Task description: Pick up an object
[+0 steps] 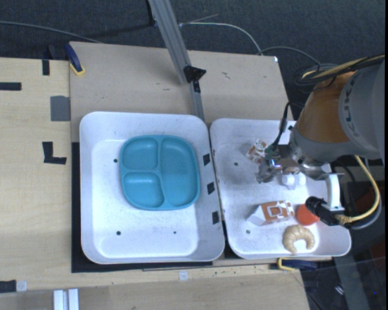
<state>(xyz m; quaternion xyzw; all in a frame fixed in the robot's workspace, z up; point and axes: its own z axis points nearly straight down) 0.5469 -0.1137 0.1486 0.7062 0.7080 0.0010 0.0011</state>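
The arm reached in from the right and hung over the right bin (236, 237), its jaws (269, 168) low near a small wrapped item (257, 150) at the far side, likely lined up for a grab; whether the jaws were open or closed could not be told, nor whether they held anything. The right bin held one croissant (299, 238), one orange-and-white packet (271, 212), one red piece (306, 214). The left bin (97, 237) carried one blue divided plate (160, 172). Two bins sat on the counter (129, 82).

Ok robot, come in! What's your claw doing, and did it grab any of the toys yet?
Gripper low in right bin, beside small packet. Croissant and carton lie loose, near edge. Path clear.
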